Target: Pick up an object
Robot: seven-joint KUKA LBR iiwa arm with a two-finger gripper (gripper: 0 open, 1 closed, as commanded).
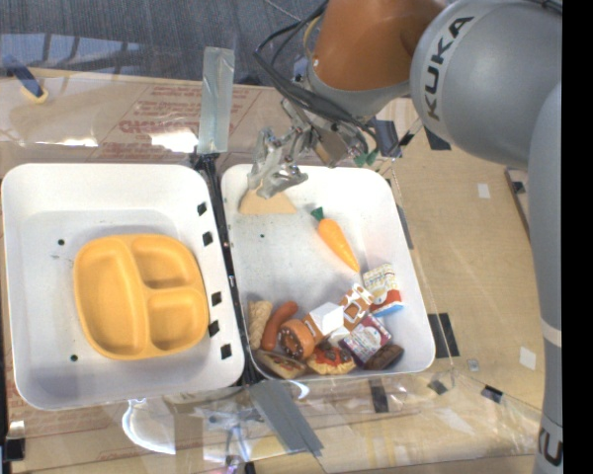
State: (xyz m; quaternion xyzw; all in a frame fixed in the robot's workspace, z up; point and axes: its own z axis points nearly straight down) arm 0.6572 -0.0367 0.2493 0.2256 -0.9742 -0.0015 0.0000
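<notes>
My gripper (274,173) hangs over the far left corner of the right bin (407,265), its metal fingers pointing down just above a tan wedge-shaped piece (268,204) that lies on the bin floor. Nothing shows between the fingers. A toy carrot (336,242) lies in the middle of the same bin. Along the near edge sits a pile of toy food: a sausage (276,326), a biscuit-like piece (260,316), small printed packets (368,309) and round pastries (328,358).
The left bin (40,205) holds a yellow divided tray (138,294). A taped seam (217,255) runs between the two bins. The arm's orange band (376,28) and grey body (504,77) fill the upper right.
</notes>
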